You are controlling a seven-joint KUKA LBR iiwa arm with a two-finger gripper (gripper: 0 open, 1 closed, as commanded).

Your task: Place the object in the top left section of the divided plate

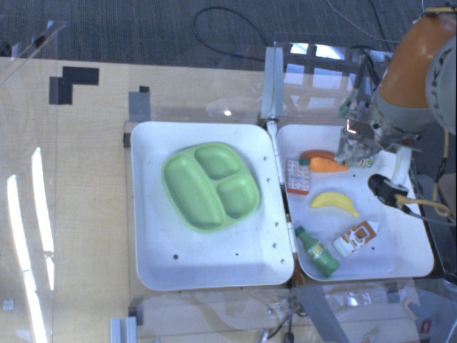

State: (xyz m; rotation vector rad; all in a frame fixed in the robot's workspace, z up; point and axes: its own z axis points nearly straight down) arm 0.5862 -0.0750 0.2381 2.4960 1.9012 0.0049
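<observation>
A green divided plate (211,186) lies in the left white bin (164,263); it has one large section on its left side and two smaller ones at the top and right. In the right bin (400,259) an orange carrot (325,164) lies near the back. My gripper (355,153) hangs low at the carrot's right end, close to or touching it. The arm's orange band (410,56) sits above it at the upper right.
The right bin also holds a yellow banana (335,203), a green bottle (318,251), a small brown and white carton (355,239) and a red and white packet (298,176). A metal post (272,84) stands behind the bins' shared wall. Black cables trail at the right.
</observation>
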